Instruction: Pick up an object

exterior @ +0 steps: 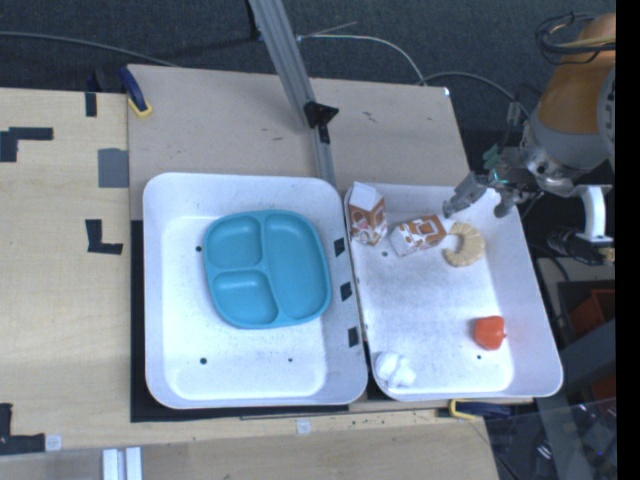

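Step in hand: the approach; nothing had been picked, and every object lay loose in the right bin (pixel 535 340).
Pincer: the pincer (pixel 482 195) hung over the far right corner of the right bin, fingers spread and nothing between them, though at this size the tips were hard to make out.
Nearest object: a pale ring-shaped piece (pixel 464 244) lay just below the pincer, touching or almost touching a small brown-and-white carton (pixel 418 234) lying on its side.
Other candidates: an upright carton (pixel 367 214) stood at the bin's far left wall; an orange-red block (pixel 489 332) sat alone near the right wall; a white crumpled lump (pixel 396 370) lay in the near left corner.
Left bin: a blue divided plate (pixel 267 268) lay in it.
Next move, as judged: drop onto one object, probably the ring piece, with fingers straddling it and clear of the carton beside it, then close.
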Robot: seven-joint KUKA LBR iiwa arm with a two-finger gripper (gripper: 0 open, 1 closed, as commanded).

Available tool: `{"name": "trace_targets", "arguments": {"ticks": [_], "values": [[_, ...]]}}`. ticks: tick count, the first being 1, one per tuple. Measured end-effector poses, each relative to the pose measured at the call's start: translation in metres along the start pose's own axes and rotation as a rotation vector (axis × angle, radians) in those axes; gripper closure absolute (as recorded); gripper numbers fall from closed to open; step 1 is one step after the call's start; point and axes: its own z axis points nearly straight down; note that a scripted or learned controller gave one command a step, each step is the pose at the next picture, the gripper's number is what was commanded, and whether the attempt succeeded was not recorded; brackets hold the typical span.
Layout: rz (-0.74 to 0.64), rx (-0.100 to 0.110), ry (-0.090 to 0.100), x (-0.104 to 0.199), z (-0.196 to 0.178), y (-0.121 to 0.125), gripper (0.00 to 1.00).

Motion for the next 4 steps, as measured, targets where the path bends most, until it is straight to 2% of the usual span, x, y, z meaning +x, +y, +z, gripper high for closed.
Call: {"name": "trace_targets", "arguments": {"ticks": [1, 3, 4], "values": [[0.0, 0.0, 0.0, 0.0, 0.0, 0.0, 0.0], [0.001, 0.005, 0.0, 0.011, 0.101, -0.012, 0.0], [0.0, -0.001, -0.001, 0.012, 0.131, -0.012, 0.0]]}}
